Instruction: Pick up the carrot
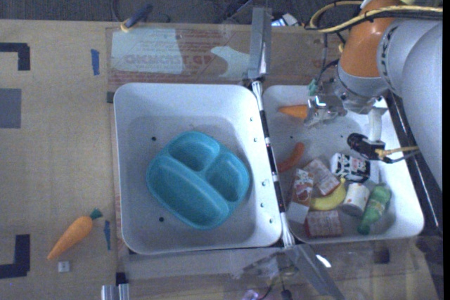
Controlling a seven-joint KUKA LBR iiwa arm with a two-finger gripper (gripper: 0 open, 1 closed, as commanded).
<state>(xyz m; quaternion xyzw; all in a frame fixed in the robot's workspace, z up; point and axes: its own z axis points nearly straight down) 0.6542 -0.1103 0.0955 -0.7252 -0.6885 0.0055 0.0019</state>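
Carrot [294,110] is being flanked at three o'clock by the gripper [320,112], finger state being untellable; a second carrot [70,236], possibly a toy, is lying outside.

The wide end of the carrot [292,110] in the right bin [411,211] is covered by the gripper [320,111], so whether it is touched cannot be told. The fingers are too small and blurred for their spacing to be made out. The arm [415,63] is cut off by the right edge. The lower end of the sausage [291,157] is hidden behind the wall between the bins. The banana [329,199] is partly covered by packets whose labels cannot be read. At the near edge, a blurred clear object [309,274] is cut off.
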